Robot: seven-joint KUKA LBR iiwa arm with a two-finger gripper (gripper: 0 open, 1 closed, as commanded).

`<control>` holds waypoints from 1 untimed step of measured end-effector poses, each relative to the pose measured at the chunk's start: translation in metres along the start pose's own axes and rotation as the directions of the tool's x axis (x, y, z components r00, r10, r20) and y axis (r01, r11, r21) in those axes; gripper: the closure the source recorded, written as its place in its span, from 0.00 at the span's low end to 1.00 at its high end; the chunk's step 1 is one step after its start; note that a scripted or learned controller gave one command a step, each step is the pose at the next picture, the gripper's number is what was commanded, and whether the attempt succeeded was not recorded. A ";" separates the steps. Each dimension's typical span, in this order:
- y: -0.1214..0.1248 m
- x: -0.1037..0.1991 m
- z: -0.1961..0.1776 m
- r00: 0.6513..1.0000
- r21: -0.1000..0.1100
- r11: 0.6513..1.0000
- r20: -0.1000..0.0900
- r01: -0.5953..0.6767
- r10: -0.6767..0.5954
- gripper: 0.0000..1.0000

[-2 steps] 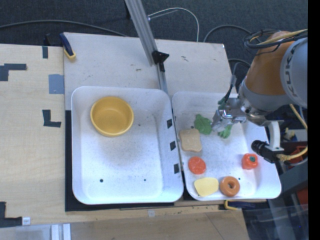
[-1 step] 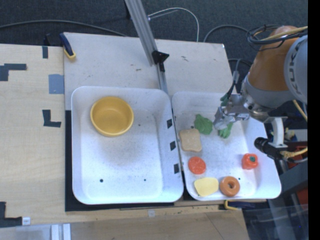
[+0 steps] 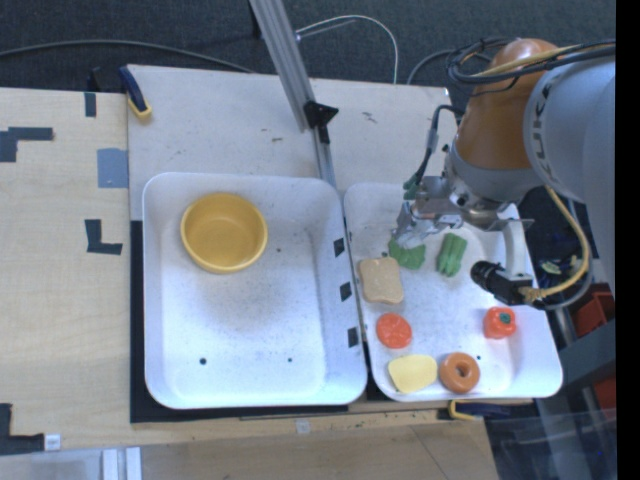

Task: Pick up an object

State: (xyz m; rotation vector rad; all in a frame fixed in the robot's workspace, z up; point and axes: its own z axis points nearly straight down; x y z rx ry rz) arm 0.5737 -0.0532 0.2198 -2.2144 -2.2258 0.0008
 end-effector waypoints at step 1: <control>0.031 0.051 0.007 1.000 -0.001 1.000 -0.001 0.002 -0.002 1.00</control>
